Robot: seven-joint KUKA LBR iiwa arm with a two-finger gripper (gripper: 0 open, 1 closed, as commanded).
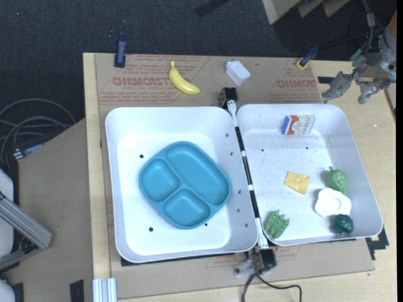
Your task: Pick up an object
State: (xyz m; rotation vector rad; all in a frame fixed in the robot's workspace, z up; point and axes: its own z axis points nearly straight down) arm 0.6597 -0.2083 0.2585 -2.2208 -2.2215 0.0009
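Camera view has the pincer (352, 87) at the upper right, just past the right bin's (359, 145) far right corner and above it. Its two fingers are spread, with nothing between them and nothing touching them. Every candidate lies down and to the left of it in this view. The nearest is the carton (297, 124) at the far end of that bin, its long axis running left to right. Farther toward the near end lie the cheese (297, 182), a green vegetable (337, 181), the egg (332, 202), a dark green piece (343, 224) and a leafy piece (276, 223). The left bin (126, 137) holds a blue tray (183, 184). A banana (182, 80) lies on the worktop (94, 168) behind it.
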